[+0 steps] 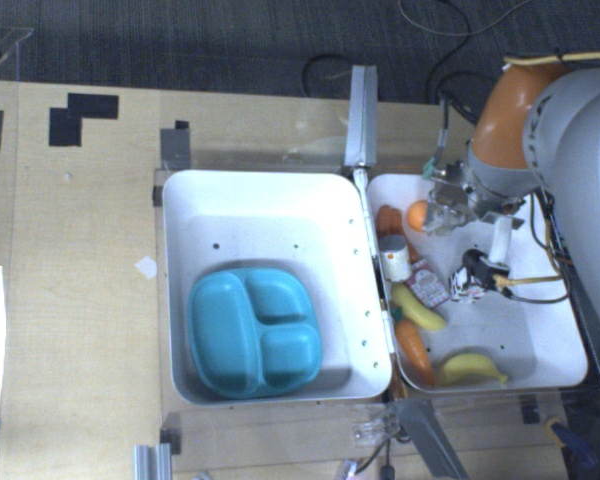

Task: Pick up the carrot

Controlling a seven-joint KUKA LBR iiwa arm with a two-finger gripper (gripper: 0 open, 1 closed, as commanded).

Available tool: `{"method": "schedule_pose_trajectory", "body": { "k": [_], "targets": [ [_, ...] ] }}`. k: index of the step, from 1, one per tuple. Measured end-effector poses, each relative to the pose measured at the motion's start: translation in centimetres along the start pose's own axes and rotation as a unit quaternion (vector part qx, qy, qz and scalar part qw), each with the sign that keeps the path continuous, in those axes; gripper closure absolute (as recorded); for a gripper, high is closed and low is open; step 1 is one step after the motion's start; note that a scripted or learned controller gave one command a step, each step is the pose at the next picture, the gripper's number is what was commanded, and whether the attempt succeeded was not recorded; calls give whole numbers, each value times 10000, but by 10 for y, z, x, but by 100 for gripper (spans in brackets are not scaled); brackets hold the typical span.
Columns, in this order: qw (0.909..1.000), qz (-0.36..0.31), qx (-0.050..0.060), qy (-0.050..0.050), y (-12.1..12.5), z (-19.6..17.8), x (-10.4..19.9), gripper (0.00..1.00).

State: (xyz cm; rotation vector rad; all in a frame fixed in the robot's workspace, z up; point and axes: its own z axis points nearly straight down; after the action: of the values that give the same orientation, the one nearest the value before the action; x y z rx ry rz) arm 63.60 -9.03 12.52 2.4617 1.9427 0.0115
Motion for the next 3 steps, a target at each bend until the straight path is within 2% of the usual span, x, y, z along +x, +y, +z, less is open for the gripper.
{"method": "schedule_pose_trajectory", "body": {
  "k": [1,2,3],
  "targets": [
    [10000,-1,-1,-1,0,0,0,0],
    [9998,199,27,-7,43,39,-33,0],
    [9999,159,-21,-10,45,26,-31,100]
  ]
}}
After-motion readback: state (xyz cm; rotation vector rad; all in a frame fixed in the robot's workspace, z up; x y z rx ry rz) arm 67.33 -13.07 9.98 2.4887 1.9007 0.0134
